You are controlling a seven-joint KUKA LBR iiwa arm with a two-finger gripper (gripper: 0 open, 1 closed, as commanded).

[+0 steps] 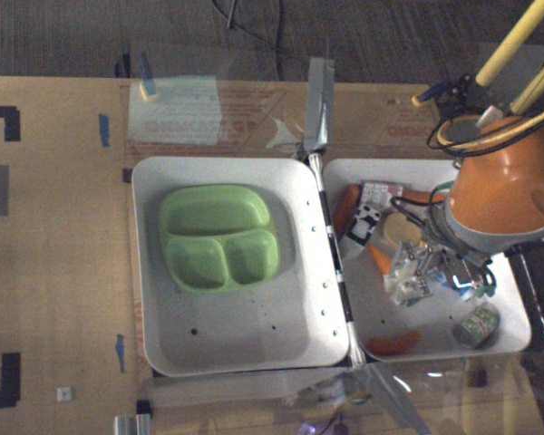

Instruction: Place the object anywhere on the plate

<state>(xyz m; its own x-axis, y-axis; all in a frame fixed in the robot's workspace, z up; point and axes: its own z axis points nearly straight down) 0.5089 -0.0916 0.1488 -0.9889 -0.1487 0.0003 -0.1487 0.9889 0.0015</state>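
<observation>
The gripper hangs low over the middle of the right bin, and the green plate lies in the left bin, toward 9 o'clock from it, across the wall where the two bins meet. This is the relation that decides the coming move: any carry must go leftward over that wall. Which object is meant is not certain; several lie close. An orange carrot piece is just beside the gripper at about 10 o'clock, its long axis slanting from 11 to 5. A red sausage lies at about 7 o'clock, its axis almost level. A small can sits at 4 o'clock and a black-and-white carton at 11. Whether the fingers are spread or closed cannot be told, because the metal parts blur together, and nothing is clearly seen between them.
</observation>
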